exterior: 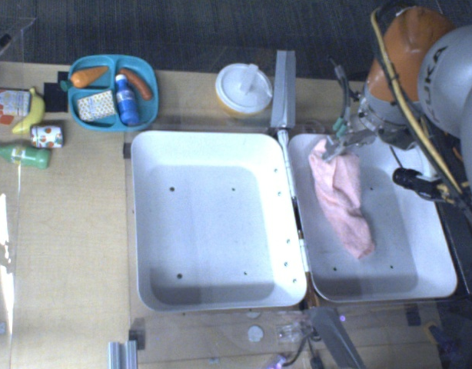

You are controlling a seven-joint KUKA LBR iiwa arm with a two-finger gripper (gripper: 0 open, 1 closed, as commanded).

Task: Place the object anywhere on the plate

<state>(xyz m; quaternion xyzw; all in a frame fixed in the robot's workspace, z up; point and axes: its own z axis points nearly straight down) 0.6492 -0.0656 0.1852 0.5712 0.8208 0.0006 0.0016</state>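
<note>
A pink cloth [345, 206] lies lengthwise in the right bin [428, 279], and its upper end rises to my gripper [336, 145] near the bin's far left corner. The fingers are pinched on that upper corner of the cloth. The plate [151, 81] is a blue divided dish on the bench beyond the left bin, far to the gripper's left. It carries a toy carrot [90, 76], a sausage, a blue bottle [126, 100] and a patterned square.
The left bin [213, 214] lies between the gripper and the plate. A white lidded cup [244, 88] stands behind the bins by a metal divider post [283, 91]. A banana [31, 112], a can, a green bottle [21, 155] and a small box sit at the far left.
</note>
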